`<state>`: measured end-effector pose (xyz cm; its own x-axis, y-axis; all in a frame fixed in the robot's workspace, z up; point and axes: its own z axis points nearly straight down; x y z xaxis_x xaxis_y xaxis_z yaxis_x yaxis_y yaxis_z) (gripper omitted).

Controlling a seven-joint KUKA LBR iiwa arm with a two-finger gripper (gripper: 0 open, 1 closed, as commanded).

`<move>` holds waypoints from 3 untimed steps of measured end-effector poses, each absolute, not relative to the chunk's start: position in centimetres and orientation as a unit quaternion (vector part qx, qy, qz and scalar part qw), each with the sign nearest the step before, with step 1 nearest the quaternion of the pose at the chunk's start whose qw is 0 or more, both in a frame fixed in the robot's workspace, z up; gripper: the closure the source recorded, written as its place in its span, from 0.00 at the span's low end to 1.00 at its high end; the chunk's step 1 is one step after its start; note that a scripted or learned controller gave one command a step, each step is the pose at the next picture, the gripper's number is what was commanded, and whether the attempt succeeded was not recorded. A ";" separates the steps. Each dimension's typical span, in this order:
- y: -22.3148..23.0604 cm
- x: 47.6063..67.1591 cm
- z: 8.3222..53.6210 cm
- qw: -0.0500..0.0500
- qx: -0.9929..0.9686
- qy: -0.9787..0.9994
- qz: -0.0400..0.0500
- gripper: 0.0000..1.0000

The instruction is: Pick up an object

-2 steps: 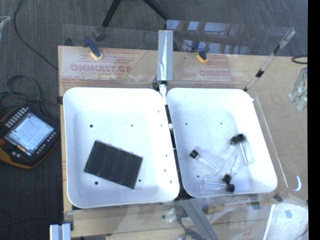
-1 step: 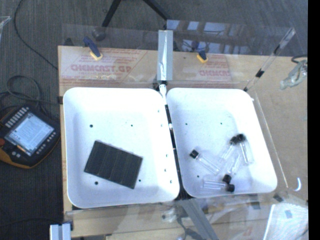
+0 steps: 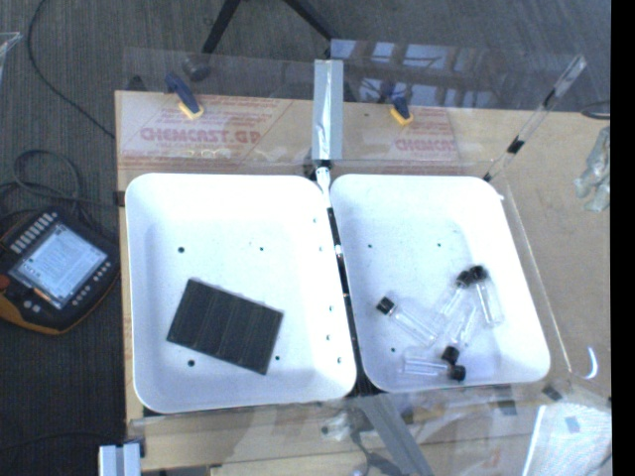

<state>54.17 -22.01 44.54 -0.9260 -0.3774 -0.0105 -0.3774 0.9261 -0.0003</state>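
Item 1, nearest you: right bin (image 3: 516, 266), shallow, white, smooth plastic with rounded corners. In its near right part you find a loose cluster of small vials (image 3: 437, 330), clear cylinders with black caps, lying on their sides; some cross or touch one another, and the glare keeps you from counting them exactly. One vial (image 3: 429, 368) lies closest to the near wall, cap to the right.

Item 2: left bin (image 3: 149, 226), the same make, set edge to edge with the right one. On its floor you see a dark slab (image 3: 224, 325), flat, rectangular, matt, ribbed in parallel bands, turned askew, apart from all the walls.

Item 3: gripper. You cannot tell how far it is opened or whether it carries anything, nor how the vials lie with respect to it.

Item 4, farther: brown board (image 3: 248, 132) under a clear sheet, with red printed lettering too faint for you to read surely. A grey metal strip (image 3: 328, 107) stands at the bins' seam, with a blue clamp (image 3: 183, 94) and a yellow-tipped clamp (image 3: 399, 110) to either side.

Item 5, left on the grey carpet: handheld pendant (image 3: 55, 266), orange-edged, with a lit screen
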 end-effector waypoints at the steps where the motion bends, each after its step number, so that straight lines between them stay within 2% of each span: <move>1: -20.3 54.9 40.1 0.002 -0.068 0.998 0.000 1.00; 2: -20.3 54.9 40.1 0.002 -0.068 0.998 0.000 0.00; 3: -22.2 58.4 43.5 0.003 -0.312 0.950 -0.001 0.00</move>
